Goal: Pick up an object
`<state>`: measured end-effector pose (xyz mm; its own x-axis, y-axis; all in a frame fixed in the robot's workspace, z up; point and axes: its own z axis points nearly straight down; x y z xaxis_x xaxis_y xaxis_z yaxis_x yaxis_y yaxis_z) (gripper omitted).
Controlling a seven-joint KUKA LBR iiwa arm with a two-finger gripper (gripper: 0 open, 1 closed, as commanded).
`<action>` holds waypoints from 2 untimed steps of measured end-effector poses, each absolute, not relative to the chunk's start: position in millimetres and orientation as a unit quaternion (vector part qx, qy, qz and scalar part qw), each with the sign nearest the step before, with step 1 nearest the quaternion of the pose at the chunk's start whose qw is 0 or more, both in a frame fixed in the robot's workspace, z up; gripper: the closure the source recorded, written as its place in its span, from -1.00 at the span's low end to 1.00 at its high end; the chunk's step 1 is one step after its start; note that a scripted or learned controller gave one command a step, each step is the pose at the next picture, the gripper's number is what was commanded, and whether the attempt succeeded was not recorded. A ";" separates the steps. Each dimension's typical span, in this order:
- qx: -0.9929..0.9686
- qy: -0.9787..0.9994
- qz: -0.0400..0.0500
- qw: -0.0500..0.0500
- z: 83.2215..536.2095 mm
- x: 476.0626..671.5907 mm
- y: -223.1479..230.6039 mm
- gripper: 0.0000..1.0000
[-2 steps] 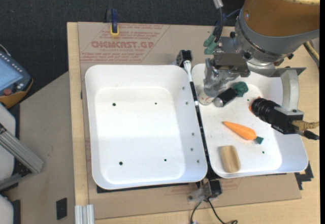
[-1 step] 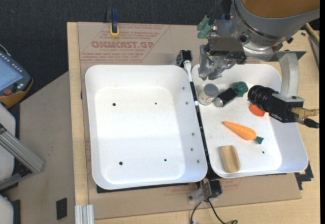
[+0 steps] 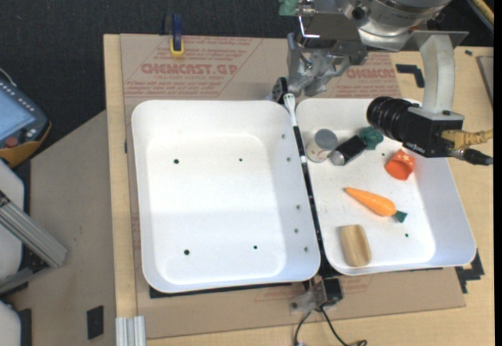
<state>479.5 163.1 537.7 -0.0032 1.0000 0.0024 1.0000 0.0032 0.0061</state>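
Our gripper (image 3: 307, 79) hangs above the far rim between the two bins, and we cannot tell its state from here. The candidates all lie in the right bin (image 3: 451, 215): a carrot (image 3: 372, 201), a wooden block (image 3: 354, 245) and an orange cup (image 3: 400, 165). We should pick the carrot, well apart from its neighbours, and descend squarely across its width.

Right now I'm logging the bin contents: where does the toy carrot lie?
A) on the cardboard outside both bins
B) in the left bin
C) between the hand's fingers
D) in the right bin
D: the toy carrot lies flat on the right bin's floor, beside a tan block.
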 end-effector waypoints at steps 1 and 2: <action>0.706 0.708 -0.006 -0.003 419.0 478.0 192.2 1.00; 0.706 0.708 -0.004 -0.002 357.8 478.5 210.9 1.00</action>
<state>478.5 210.9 357.8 -0.0022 1.0000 -0.0026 1.0000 0.0021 -0.0077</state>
